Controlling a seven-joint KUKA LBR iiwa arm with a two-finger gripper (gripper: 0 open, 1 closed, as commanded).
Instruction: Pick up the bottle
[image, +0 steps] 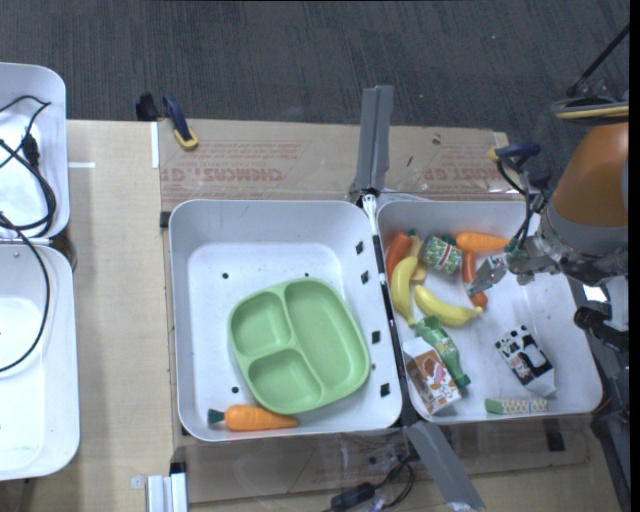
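While the green bottle (443, 352) lies on its side in the right bin (570, 385), it sits below and to the left of the end effector (489, 272), apart from it. Whether the end effector is open or closed cannot be told. Just beneath it and to its left lie two yellow bananas (432, 298); a green can (440, 252) rests just left of it. A small carton (433, 379) touches the bottle's lower side. Far left, the other bin (200, 300) holds a green divided plate (298, 345) and a carrot (254, 418).
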